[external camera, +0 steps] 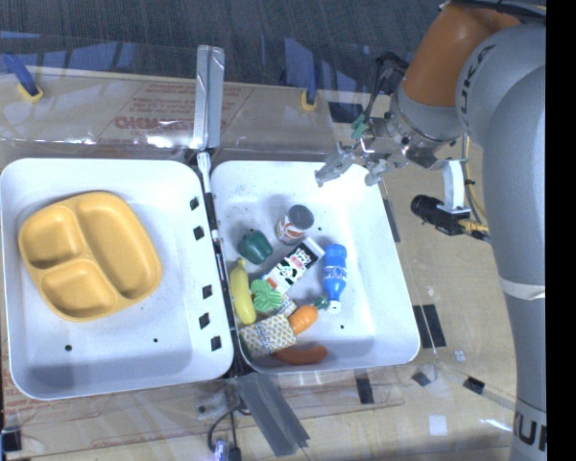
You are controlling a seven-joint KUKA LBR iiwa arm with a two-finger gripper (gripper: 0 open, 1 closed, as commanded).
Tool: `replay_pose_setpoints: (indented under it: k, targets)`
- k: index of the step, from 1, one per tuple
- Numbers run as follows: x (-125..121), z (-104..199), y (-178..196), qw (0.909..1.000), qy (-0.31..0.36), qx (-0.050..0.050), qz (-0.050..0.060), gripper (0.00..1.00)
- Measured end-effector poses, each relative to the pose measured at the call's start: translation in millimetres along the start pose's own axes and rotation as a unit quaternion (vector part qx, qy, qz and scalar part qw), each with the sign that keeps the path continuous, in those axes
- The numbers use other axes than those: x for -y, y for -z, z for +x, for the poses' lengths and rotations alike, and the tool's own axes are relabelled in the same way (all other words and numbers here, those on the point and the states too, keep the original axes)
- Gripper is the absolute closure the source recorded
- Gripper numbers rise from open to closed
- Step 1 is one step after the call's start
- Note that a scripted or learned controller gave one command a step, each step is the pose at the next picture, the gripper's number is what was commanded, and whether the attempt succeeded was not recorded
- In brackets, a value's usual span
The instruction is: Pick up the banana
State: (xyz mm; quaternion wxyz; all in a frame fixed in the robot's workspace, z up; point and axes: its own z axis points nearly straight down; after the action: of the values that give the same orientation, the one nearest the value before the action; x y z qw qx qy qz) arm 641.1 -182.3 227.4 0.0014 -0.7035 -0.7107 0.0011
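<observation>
The banana (241, 294) is yellow and lies lengthwise along the left wall of the right bin (384, 305), next to a green toy. My gripper (348, 166) hangs over the far edge of the right bin, well up and to the right of the banana. Its fingers are spread apart with nothing between them.
Around the banana lie a green pepper (254, 246), a small can (295, 224), a black and white carton (295, 263), a blue bottle (334, 273), a carrot (303, 319), a sausage (300, 354) and a patterned pouch (268, 334). The left bin (173, 353) holds a yellow divided plate (88, 254).
</observation>
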Motion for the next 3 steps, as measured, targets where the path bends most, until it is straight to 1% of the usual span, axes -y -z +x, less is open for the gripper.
replay_pose_setpoints:
  k: [1, 2, 3]
  targets:
    - [64, 57, -76, 0.9973, 0.074, 0.000, 0.001, 0.00]
    - [147, 115, -37, 0.9978, 0.067, 0.000, 0.000, 0.00]
    - [133, 220, -37, 0.9985, 0.055, 0.001, 0.000, 0.00]
